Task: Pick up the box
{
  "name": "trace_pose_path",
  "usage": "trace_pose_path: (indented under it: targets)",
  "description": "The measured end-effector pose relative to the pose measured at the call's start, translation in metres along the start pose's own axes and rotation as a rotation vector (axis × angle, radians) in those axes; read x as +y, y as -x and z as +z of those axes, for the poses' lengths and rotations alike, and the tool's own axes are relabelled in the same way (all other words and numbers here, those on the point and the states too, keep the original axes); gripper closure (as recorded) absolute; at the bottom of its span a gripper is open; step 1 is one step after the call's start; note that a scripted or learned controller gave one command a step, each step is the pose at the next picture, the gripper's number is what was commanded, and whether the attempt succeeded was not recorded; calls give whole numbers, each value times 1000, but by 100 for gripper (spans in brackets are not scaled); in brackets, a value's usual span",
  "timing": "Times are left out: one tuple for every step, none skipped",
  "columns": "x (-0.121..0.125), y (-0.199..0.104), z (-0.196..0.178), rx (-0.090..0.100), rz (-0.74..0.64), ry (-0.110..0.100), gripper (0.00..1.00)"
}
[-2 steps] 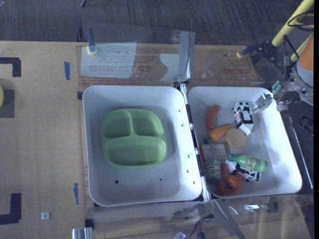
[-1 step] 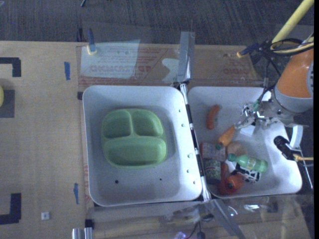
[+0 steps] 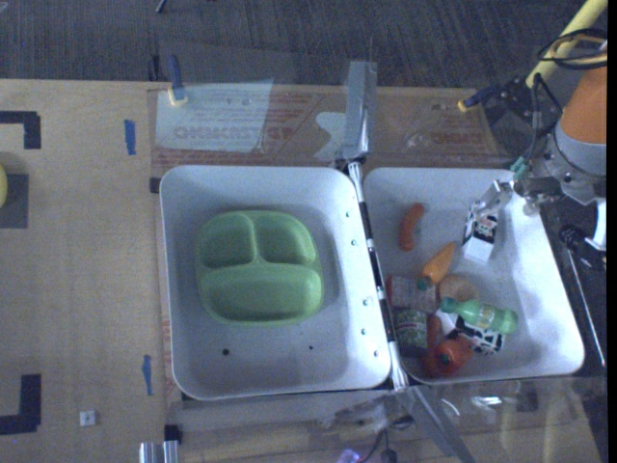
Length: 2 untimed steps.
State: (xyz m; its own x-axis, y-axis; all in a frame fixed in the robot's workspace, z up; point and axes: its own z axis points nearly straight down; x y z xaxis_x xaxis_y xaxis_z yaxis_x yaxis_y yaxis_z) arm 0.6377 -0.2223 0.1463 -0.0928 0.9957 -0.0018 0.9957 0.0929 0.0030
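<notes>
Clutter fills the near end of the right bin: a green bottle, a red tomato-like toy, a dark can and a packet lie crowded together, with a carrot and a sausage further back. You see the gripper reaching in from the right rim, low over the bin's far half. A small white and dark box sits right under the tip, touching or nearly so; whether it is gripped you cannot tell. It lies apart from the pile, probably the easiest approach. The left bin holds a green divided plate, well clear on the tabletop.
</notes>
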Motion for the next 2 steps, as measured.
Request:
trace_pose_path:
  targets:
    - [-42, -63, 49, -3, 134, 9, 0]
    - [-69, -113, 60, 3, 83, 0, 0]
